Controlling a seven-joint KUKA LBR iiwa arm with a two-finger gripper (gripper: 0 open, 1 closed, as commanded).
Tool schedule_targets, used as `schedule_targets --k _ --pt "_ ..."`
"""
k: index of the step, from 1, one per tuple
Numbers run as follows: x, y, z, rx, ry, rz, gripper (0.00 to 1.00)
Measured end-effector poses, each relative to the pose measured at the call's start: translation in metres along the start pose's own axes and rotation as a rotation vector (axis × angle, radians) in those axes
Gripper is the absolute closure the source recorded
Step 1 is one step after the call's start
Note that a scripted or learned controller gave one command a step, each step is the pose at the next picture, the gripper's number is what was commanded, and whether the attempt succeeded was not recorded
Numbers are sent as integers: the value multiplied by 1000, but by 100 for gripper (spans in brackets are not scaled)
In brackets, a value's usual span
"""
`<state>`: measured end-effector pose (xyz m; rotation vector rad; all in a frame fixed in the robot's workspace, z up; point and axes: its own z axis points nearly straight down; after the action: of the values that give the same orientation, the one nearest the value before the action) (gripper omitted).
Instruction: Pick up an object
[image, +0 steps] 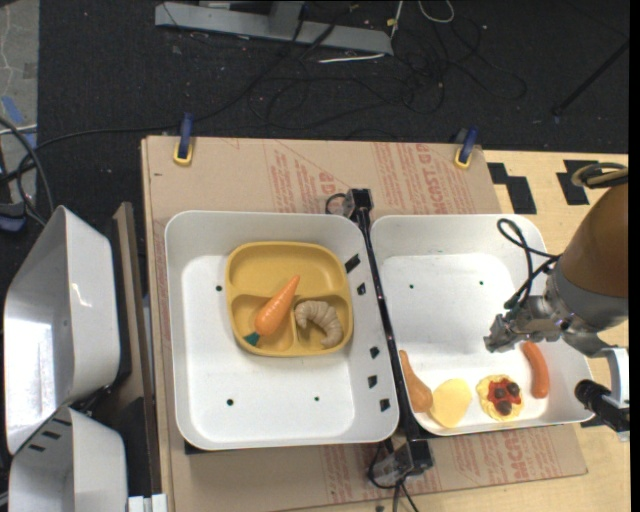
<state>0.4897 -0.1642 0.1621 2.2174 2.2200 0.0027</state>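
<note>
The arm's gripper (505, 337) sits low in the right bin (450, 260), just beside the top end of a small orange-red sausage (539, 369) that lies nearly upright against the bin floor near the right wall. Whether the jaws are apart or together cannot be told from this slanted view; nothing is visibly between them. The sausage is the nearest candidate for the pick. It looks like a light toy food piece, smooth and rounded, likely stiff plastic or firm rubber, so it should weigh little but may slip or roll out of a loose pinch. The surest hold would be across its narrow width at mid-length, jaws closing on the 2 long sides. Along the bin's front edge lie 3 more pieces: a round tart with red and dark topping (500, 394), a pale yellow disc (451, 401) and an orange drumstick-like piece (414, 381) by the divider. In the left bin (200, 300), a yellow divided plate (240, 270) holds a carrot (277, 305) and a pale shrimp (320, 320).
</note>
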Motion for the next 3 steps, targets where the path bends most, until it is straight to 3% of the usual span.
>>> schedule_targets --k 2,3 --pt "2 8 -95 -1 -1 -2 100" --pt "60 17 -97 2 2 -8 100"
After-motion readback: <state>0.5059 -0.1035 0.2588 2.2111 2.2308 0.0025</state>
